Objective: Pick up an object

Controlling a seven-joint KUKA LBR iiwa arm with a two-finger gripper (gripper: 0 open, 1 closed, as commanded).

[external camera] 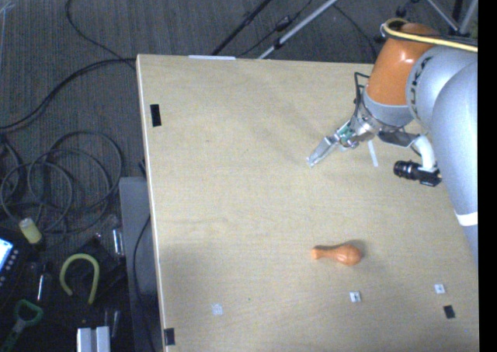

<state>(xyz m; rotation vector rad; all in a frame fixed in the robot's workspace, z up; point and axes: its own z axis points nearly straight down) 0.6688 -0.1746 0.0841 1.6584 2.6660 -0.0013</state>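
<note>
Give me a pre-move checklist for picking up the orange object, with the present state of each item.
1. Target in view: orange object lies on the tan surface: ok.
2. Target unobstructed, nothing touching it: ok.
3. End effector above the target: not ok, it is farther back in the view.
4. End effector carrying nothing: ok.
5. Finger opening: cannot tell.
6. Small markers apart from the target: ok.

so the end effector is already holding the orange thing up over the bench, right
Not quite. In the camera view the orange thing lies on the bench, apart from the end effector, which hangs over the bench farther back with nothing between its fingers.
</note>
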